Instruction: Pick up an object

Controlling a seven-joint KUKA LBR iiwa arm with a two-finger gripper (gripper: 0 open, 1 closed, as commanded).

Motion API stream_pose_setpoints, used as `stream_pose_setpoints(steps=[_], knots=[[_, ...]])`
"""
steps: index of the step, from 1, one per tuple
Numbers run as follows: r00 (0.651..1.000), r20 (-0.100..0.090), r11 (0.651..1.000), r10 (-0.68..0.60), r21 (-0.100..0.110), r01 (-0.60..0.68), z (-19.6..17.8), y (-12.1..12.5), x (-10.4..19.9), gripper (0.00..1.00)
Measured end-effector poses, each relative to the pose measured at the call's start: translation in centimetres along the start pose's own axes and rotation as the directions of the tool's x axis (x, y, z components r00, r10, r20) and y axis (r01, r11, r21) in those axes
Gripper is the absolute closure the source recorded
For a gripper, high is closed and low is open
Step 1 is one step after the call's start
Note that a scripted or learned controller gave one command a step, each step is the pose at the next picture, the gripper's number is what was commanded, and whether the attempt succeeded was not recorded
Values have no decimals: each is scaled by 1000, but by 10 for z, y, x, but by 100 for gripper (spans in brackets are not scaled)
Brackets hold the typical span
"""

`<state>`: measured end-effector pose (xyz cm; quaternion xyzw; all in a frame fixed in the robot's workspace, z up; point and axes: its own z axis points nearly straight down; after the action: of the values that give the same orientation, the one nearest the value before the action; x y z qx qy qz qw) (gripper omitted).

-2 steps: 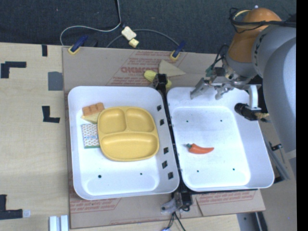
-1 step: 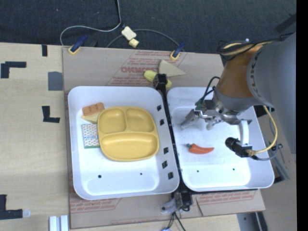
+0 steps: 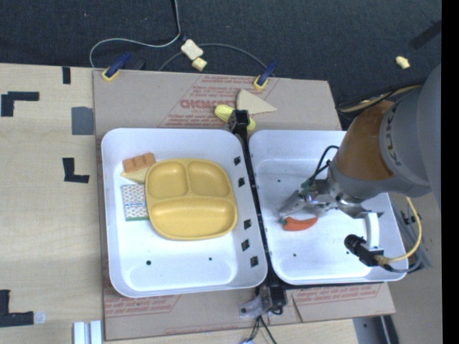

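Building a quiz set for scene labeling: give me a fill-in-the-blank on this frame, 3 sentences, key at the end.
1. The yellow divided plate lies in the ____ bin.
2. The small orange object lies in the ____ bin, just below the gripper.
3. The plate has ____ compartments.

Missing words: left; right; three

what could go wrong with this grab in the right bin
1. The gripper sits just above the orange piece, which looks small and flat; the fingers may close over it and come up with nothing.
2. The piece lies loose on the smooth floor of the right bin, so a nudge could slide it away.
3. A cable hangs near the wrist and could snag.
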<state>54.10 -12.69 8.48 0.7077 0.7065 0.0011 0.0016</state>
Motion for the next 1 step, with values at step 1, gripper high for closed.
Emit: stream_pose_setpoints(steps=[1], knots=[[1000, 2, 1000, -5, -1, 5, -2, 58, 27, 0]])
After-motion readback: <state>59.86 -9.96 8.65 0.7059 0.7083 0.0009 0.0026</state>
